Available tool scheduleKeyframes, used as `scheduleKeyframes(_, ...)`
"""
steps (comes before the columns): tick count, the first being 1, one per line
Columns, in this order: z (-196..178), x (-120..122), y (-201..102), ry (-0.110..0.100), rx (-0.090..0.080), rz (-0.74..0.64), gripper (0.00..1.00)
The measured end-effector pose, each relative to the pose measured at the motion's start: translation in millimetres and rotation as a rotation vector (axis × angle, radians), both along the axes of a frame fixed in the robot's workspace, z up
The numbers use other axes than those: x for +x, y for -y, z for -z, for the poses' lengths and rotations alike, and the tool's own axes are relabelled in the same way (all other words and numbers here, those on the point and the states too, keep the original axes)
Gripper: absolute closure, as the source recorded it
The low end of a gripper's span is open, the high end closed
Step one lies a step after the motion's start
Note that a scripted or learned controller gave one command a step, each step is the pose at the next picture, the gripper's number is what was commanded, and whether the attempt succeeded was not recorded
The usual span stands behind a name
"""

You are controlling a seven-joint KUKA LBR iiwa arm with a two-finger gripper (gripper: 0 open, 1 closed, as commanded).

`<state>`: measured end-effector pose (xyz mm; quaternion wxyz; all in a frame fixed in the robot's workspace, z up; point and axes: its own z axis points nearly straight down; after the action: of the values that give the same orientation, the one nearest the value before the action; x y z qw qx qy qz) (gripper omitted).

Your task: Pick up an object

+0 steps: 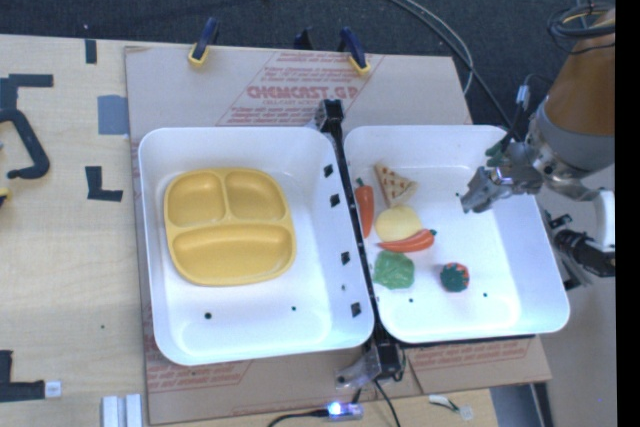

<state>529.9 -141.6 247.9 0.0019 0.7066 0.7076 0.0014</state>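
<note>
Toy foods (405, 235) clustered in right bin's (520, 305) left half

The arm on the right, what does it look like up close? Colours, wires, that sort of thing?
The arm has a broad orange band over a grey wrist. Its end effector is dark grey metal, small and blocky. Thin black cables loop at the top of the arm, and a short blue piece sits beside the wrist.

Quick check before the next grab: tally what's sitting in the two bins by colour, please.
Yellow: 2, the divided tray in the left bin and a pale lemon-like piece in the right bin
Orange or red: 2, the carrot and the chilli
Green: 1, the leafy piece
Red and green: 1, the round piece
Tan: 1, the wedge
Total: 7
</note>
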Motion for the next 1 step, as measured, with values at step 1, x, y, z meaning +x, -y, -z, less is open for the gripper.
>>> scheduleKeyframes(1, -47.2, 0.6, -0.1, -0.001, 0.0, 0.001, 1.0)
